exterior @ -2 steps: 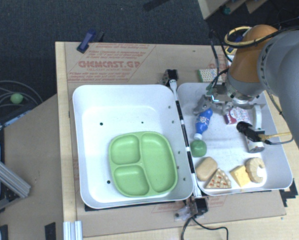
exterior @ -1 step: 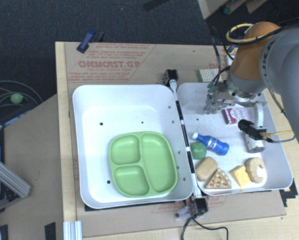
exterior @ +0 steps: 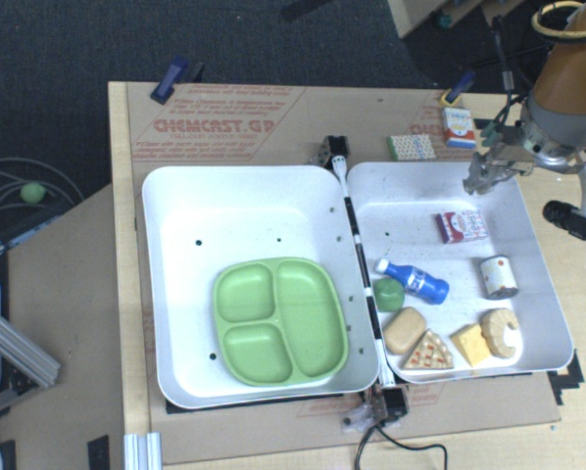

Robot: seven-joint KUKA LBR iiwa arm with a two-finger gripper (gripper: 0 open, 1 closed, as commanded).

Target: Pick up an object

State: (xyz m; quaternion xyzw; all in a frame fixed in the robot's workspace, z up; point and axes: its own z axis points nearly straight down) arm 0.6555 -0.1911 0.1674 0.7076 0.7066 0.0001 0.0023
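The gripper (exterior: 481, 176) hangs over the far right corner of the right-hand shallow white bin (exterior: 558, 306), below the arm's grey wrist and orange band; it is small and dark against the rim, so whether it is apart or together cannot be told, and nothing shows between its tips. Nearest to it, inside the same bin, lies a small red and white carton (exterior: 462, 226). Further toward the near side sit a short silver can (exterior: 498, 275) on its side and a blue plastic bottle with a white cap (exterior: 414, 280), which touches a round green toy (exterior: 388, 294) by the bin's left wall. Along the near edge are a tan bread-like piece (exterior: 404, 329), a triangular pizza slice (exterior: 427, 352), a yellow cheese wedge (exterior: 470, 345) and a pale ring-shaped doughnut (exterior: 503, 330), all close together. The left-hand white bin (exterior: 175, 213) holds a light green plastic tray with three compartments (exterior: 278, 319). Both bins rest on the brown cardboard-covered tabletop (exterior: 224, 116), where two small printed cards (exterior: 413, 147) lie beyond the right bin.
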